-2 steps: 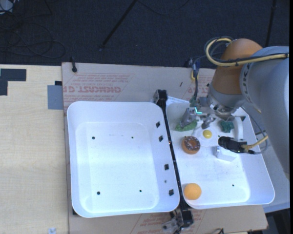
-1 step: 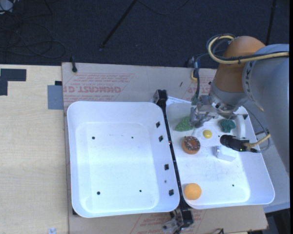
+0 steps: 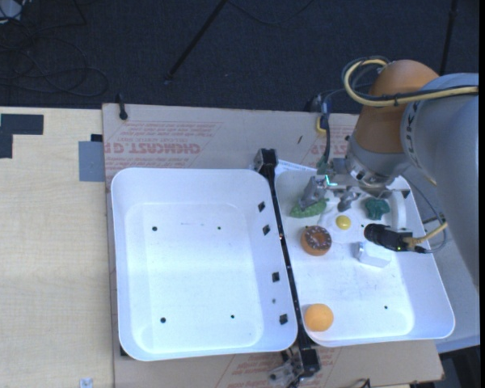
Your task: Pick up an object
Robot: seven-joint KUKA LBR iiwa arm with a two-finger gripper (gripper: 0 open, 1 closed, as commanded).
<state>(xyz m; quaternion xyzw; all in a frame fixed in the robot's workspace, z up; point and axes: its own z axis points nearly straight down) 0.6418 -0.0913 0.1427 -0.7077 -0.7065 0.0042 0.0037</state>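
Gripper [image 3: 333, 194] low in right bin [image 3: 424, 297], above green object [image 3: 306, 209]; finger spread unclear, cannot tell. Donut [image 3: 316, 240], small yellow piece [image 3: 343, 222] near; orange ball [image 3: 318, 317] well apart.

You're looking at a robotics lab, grey arm [image 3: 444, 128] over two white bins [image 3: 137, 217], cardboard-covered counter [image 3: 48, 217], cables on dark floor [image 3: 65, 55].

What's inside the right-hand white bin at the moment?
In the right white bin: orange ball, brown doughnut, small yellow piece, green leaf, teal lump. The gripper covers whatever lies beneath it.
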